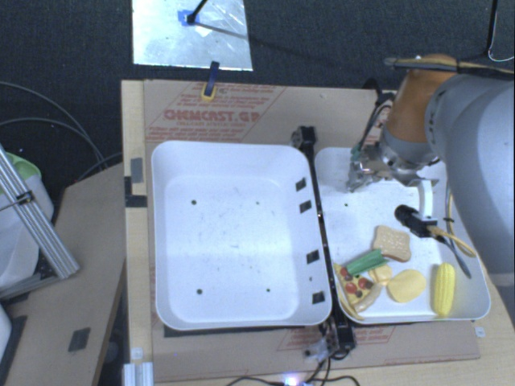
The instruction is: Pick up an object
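The gripper (360, 175) hangs over the far left corner of the right bin (354, 223), at the end of the grey arm (475, 159) with its orange band, and from this angle I cannot tell whether it is open or closed. Directly under it is bare white bin floor. Everything that could be picked up lies well apart from the gripper, clustered toward the near end of the same bin. Closest to the gripper is a slice of toy toast (392, 243), nearer the camera and a little toward the arm's side. Just past the toast, almost straight toward the camera from the gripper, a green toy vegetable (364, 261) lies slantwise, touching a small pale yellow piece (381, 273). Farther on in that direction a toy pizza slice (358, 286) sits against the bin's near left corner. On the arm's side of the pizza lies a rounded yellow toy (406, 285), and beside that a toy corn cob (443, 289), the farthest from the gripper. On the gripper's other side, away from the arm, the left bin (241, 256) sits just beside the right one, their rims meeting along a line of black clips (306, 207).
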Controlling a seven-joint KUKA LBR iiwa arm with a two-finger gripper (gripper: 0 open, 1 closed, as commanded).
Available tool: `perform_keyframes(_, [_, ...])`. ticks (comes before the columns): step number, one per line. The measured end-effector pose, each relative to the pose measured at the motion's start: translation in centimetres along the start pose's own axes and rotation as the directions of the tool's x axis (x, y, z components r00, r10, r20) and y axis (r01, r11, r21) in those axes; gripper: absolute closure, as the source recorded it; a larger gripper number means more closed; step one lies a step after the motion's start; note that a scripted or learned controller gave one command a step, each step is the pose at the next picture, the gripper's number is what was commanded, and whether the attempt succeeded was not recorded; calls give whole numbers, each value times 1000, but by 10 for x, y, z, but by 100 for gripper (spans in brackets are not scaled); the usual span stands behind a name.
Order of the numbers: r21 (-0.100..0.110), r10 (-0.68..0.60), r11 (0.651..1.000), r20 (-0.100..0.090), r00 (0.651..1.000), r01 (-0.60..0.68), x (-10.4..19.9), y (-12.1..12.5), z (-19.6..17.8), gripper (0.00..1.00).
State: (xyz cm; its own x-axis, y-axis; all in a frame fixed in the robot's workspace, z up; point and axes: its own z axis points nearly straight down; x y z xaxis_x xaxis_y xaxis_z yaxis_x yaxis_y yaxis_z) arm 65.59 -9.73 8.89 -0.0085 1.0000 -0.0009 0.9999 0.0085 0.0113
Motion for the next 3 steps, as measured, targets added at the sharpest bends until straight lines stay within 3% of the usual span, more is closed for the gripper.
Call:
perform_keyframes(1, [6,-4,1000,-6,1000,4,94,-59,-102,100])
perform_keyframes(2, [12,-6,1000,-7,1000,6,196,-111,-96,100])
perform_keyframes(3, [-7,-7,1000,-11,1000,7,282,-112,-251,100])
